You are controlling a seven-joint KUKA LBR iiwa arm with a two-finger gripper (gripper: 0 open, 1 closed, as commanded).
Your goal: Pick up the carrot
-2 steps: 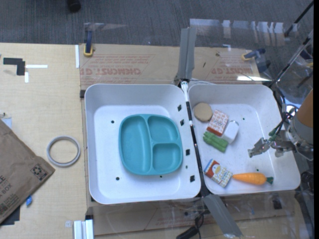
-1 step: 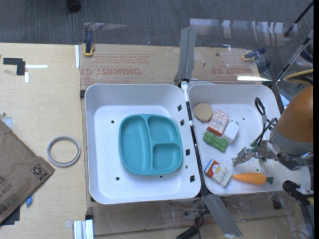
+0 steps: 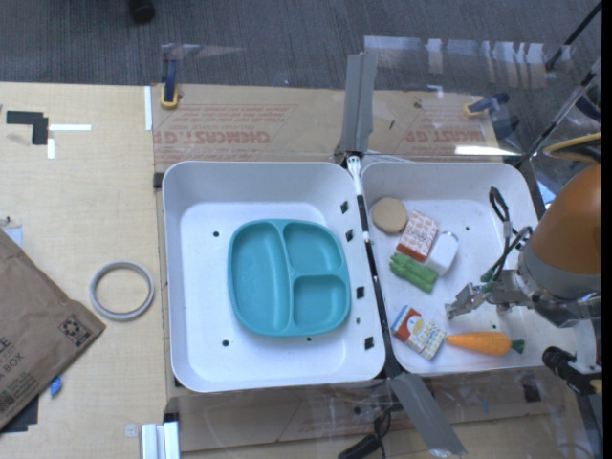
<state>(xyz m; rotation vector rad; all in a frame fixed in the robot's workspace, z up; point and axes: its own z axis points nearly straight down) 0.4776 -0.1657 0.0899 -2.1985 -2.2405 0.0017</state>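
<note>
Carrot: orange toy carrot with green tip (image 3: 480,343) lies flat near the right white bin's (image 3: 449,182) front edge, beside a small red-and-white carton (image 3: 419,332).
Claw: metal two-finger claw (image 3: 464,303) hovers just above the carrot, fingers slightly parted, gripping nothing.
Left bin: teal divided plate (image 3: 289,277).

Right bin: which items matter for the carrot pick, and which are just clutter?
Job:
carrot, lying at the right bin's near edge
gripper, just above the carrot, not holding it

Clutter:
green pods
round cookie
red-and-white box
white block
small carton
teal divided plate, left bin
tape ring, bench
</note>
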